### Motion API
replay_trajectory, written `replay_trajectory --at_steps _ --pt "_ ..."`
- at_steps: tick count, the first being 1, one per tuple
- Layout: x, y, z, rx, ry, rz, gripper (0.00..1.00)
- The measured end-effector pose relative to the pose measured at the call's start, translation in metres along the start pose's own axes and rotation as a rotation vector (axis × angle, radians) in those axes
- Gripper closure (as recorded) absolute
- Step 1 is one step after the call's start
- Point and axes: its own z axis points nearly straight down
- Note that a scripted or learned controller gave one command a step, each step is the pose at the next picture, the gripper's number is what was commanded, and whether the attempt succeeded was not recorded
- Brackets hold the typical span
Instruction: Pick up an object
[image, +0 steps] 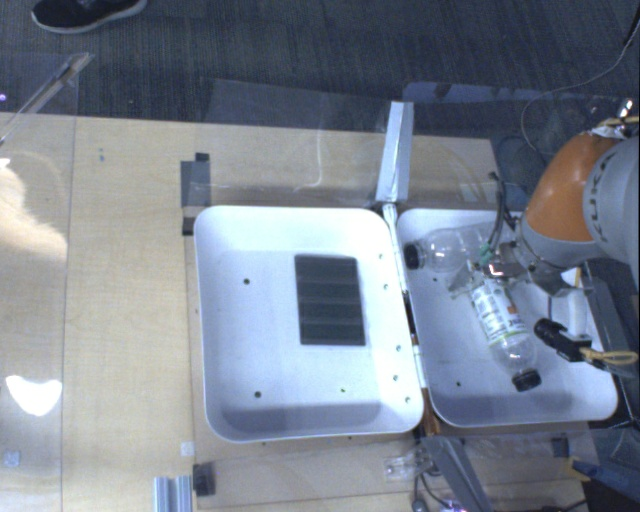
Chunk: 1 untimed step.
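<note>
Over the right bin (440, 395), the grey arm (600, 215) with its orange band reaches in from the side, its gripper (497, 266) low at the upper end of a clear plastic bottle (498, 318) that lies on its side on the bin floor. That bottle, labelled and dark-capped, runs from the gripper toward the bin's near edge; a second clear bottle (440, 248) lies just beyond it, toward the bin's far wall beside the divider. Whether the claw is spread or pinched cannot be told from here, as the wrist hardware crowds the tips. Beside the right bin, the left bin (225, 330) holds one flat dark ribbed block (330, 299) near its middle. By the look of it, the pick is not yet made: both bottles rest on the bin floor, and a firm grip and lift remain.
</note>
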Motion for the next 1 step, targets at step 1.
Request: replay_trajectory --at_steps 1 --pt "0.0006 0.0014 -0.0112 -0.003 0.000 -0.003 1.00"
